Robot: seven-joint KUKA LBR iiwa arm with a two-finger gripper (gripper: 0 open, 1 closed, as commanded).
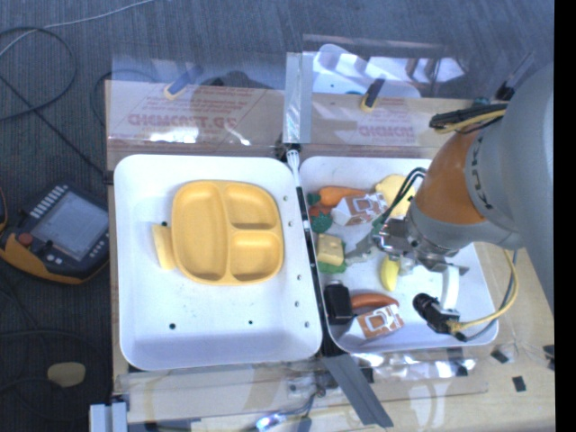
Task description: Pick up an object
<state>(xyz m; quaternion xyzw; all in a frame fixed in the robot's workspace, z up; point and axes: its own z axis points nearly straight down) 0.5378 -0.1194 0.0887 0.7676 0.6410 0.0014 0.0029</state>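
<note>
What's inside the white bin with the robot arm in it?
The right white bin holds toy food: an orange carrot, a yellow cheese block, small brown-and-white cartons, and a black block. The grey-and-orange arm covers whatever lies beneath it.

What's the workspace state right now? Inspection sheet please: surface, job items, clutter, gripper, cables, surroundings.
Surface: two white bins side by side, left bin and right bin, on a bench.
Job's things: in the right bin, a carrot, a yellow block, a small carton, a black item and more small toy foods crowded together.
Clutter: yellow divided plate in the left bin, upright.
Gripper: gripper low over the right bin among the items; no object seen held.
Cables: yellow and black cable looping off the wrist; thin cables on the floor at upper left.
Surroundings: handheld pendant on grey carpet left of the bench; cardboard behind the bins.
</note>
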